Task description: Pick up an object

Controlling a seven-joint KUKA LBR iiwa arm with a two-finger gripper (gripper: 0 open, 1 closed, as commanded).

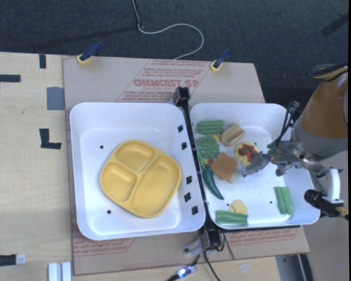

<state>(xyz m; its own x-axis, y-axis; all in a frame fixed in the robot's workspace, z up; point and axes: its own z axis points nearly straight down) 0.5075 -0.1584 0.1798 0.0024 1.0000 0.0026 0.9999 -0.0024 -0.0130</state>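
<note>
My gripper (253, 165) hangs low over the right bin (263, 111), beside the red-and-yellow toy food (245, 152); whether it grips I cannot tell.

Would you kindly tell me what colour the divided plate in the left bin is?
Yellow: the divided plate shows clearly in the camera view.

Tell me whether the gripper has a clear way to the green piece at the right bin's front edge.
Probably yes. The green piece lies alone on the right bin floor, with only a small yellow piece close behind it. The gripper hangs over the same bin, nothing standing between them.
</note>
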